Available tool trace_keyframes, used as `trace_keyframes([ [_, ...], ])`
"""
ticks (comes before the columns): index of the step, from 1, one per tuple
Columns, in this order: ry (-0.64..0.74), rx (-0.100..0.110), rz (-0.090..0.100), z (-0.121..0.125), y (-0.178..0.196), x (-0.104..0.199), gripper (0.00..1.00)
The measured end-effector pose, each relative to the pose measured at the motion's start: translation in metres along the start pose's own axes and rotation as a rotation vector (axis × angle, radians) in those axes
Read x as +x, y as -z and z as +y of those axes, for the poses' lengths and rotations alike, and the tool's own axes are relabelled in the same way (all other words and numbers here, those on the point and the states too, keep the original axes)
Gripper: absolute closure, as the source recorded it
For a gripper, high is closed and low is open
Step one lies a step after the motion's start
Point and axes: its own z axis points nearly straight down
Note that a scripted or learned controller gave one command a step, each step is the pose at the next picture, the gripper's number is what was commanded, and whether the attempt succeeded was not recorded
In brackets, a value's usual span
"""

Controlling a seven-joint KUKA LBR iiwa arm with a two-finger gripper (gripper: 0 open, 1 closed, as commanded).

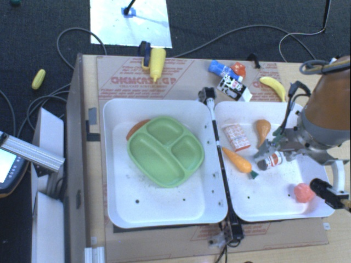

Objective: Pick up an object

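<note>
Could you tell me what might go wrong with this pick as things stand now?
The gripper sits low over a small bottle lying on its side in the right bin, so the bottle may roll away or slip out. The carrot lies close beside it and the orange gourd just behind, so either could get nudged or caught instead.

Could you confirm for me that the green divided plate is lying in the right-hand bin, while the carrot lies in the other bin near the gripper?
Not quite. The camera view shows the green divided plate lying in the left-hand bin, not the right-hand one. The rest holds once that is fixed: the carrot lies in the other bin, the right-hand one, near the gripper.
</note>
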Motion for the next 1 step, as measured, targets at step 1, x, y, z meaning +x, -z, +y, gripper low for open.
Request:
trace_keyframes([
  [1,-0.002,0.006,0.001,0.0748,-0.139,-0.0288,0.0],
])
